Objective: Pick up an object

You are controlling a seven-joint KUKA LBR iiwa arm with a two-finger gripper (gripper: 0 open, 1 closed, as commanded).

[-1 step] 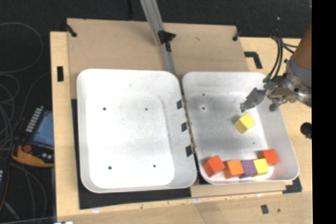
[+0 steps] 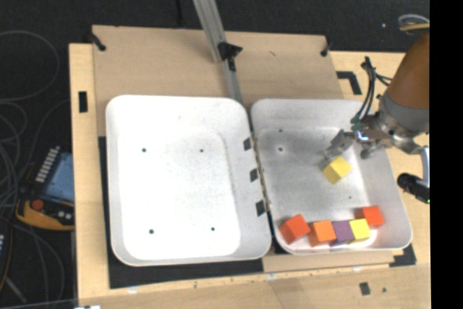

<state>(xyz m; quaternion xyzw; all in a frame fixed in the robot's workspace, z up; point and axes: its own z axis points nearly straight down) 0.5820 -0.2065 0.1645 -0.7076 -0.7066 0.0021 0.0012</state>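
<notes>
A pale wooden worktop (image 2: 188,61) stood on a dark floor strewn with cables (image 2: 22,119), with a handheld pendant (image 2: 51,188) at the left. Two white bins sat side by side on it: the left bin (image 2: 177,177) and the right bin (image 2: 311,127). Along the right bin's near wall lay a row of blocks (image 2: 333,228), orange, purple and yellow. The arm (image 2: 412,90) reached in from the right. The fingers (image 2: 338,153) were spread open just above a tilted yellow cube (image 2: 336,171), which lay in the right bin's middle, not gripped.
</notes>
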